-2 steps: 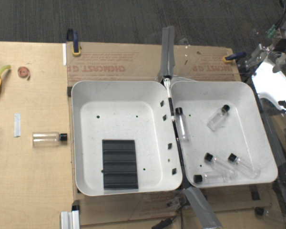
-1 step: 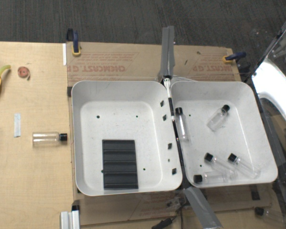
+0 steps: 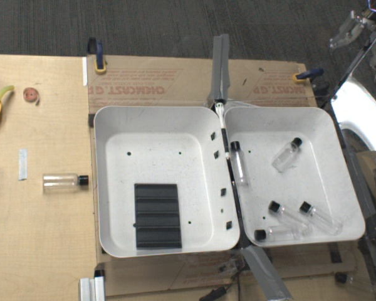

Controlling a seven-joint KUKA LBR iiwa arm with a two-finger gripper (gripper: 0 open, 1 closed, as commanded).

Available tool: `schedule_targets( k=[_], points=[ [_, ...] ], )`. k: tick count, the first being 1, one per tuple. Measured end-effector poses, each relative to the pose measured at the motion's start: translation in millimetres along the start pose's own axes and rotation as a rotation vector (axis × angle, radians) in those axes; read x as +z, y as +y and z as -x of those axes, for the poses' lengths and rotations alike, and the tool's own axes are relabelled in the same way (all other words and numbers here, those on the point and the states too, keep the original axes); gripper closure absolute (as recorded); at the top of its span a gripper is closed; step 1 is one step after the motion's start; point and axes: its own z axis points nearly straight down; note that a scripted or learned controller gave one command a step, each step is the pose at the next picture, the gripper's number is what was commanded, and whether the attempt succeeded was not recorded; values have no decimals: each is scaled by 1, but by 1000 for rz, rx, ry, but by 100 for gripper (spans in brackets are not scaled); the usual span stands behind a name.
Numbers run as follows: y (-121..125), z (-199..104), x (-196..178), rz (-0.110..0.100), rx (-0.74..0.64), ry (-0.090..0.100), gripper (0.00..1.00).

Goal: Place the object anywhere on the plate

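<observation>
Vials [image 3: 286, 156] lie scattered in the right bin [image 3: 326, 121], clear with black caps, well apart from the dark ridged plate [image 3: 156, 215] in the left bin [image 3: 113, 130]. I judge no pick has begun; next I must choose one vial. My tool's state I cannot tell. Cardboard covers the bench [image 3: 37, 231]; dark carpet lies beyond.

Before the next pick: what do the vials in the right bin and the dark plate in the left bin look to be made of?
Vials: clear glass or plastic, I cannot tell which; the white bin floor shows through them, and the caps are black. Dark plate: matte black, likely plastic or rubber, with ribs across it and no shine. Bins: white, smooth, probably moulded plastic.
</observation>
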Motion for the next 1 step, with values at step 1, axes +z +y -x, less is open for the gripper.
schedule_targets(
  k=[1],
  points=[
    [12, 41, 0, -1, 148, 0, 0]
  ],
)
